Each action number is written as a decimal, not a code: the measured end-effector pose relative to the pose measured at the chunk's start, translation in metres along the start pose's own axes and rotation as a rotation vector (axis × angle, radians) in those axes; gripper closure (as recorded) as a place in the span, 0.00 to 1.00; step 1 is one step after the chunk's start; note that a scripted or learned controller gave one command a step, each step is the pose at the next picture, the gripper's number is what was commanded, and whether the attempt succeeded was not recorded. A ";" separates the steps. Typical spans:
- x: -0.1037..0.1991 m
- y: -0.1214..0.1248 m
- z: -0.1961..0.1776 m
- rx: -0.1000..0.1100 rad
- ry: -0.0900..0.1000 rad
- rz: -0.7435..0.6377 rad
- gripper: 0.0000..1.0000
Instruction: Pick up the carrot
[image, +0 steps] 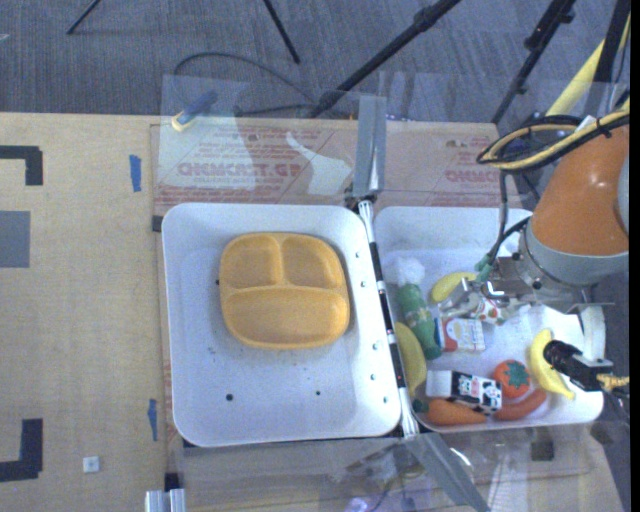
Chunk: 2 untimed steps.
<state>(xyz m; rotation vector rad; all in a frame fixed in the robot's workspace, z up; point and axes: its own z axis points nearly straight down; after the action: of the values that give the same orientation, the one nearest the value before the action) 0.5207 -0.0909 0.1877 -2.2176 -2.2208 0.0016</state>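
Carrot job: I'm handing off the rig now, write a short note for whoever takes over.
Gripper: over the right bin, near its far side, above the clutter; I cannot tell its state.
Carrot: lying at the right bin's near edge, beside a black-and-white box and a tomato, well clear of the gripper.
Yellow tray: in the left bin.
Done: nothing yet; carrot not picked.
Left: move toward the near edge, descend on the carrot, grasp, lift.

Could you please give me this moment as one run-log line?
arm: over right white bin | gripper: above toys | long orange carrot: at bin's near edge, not held | yellow divided plate: left bin
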 end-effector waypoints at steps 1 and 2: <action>-0.036 -0.004 0.078 0.000 0.001 0.236 0.00; -0.037 -0.003 0.068 -0.002 0.000 0.239 1.00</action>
<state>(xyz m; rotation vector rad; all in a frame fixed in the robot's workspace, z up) 0.5171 -0.1274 0.1193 -2.4675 -1.9417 -0.0001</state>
